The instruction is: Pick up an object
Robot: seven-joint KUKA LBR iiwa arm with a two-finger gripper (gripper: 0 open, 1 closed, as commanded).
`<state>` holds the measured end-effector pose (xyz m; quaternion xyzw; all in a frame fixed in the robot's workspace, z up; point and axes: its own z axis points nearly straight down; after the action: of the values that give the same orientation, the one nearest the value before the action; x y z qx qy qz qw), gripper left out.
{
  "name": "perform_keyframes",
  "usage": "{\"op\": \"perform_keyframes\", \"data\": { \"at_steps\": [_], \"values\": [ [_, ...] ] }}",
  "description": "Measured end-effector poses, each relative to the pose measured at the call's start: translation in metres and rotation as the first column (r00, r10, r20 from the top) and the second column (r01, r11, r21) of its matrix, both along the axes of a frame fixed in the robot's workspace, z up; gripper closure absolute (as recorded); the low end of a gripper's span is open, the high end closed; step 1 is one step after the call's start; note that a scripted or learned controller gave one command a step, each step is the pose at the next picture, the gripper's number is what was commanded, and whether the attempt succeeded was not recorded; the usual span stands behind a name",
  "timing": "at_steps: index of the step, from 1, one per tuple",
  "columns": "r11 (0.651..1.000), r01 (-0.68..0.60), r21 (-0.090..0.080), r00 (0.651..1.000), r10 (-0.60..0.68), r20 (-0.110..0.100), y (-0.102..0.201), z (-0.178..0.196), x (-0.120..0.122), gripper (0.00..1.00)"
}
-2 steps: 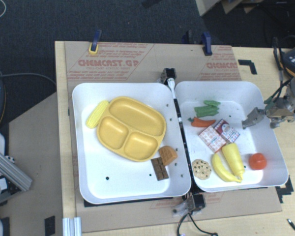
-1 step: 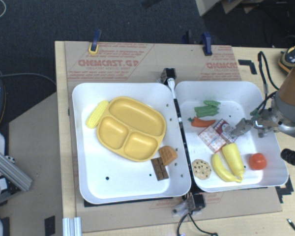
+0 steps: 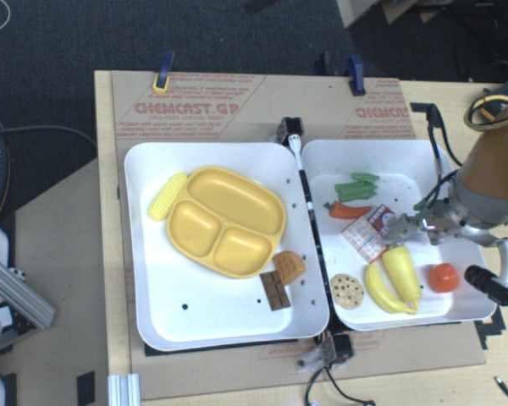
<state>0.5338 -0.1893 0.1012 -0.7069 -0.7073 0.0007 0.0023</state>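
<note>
Cookie [image 3: 347, 290] lies below-left of my pincer [image 3: 404, 227], which hovers at the red-white packet [image 3: 368, 230]; its opening I cannot tell, so next I must descend.

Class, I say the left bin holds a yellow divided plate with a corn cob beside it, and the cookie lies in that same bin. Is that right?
Not quite. The yellow divided plate and the corn cob are in the left bin, but the cookie lies in the right bin, next to the banana, as the camera view shows.
</note>
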Motion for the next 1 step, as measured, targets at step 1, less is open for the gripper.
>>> {"op": "perform_keyframes", "data": {
  "at_steps": [1],
  "values": [
    [1.000,0.000,0.000,1.000,0.000,0.006,0.0001,-0.0128,0.0022,0.00]
  ]
}}
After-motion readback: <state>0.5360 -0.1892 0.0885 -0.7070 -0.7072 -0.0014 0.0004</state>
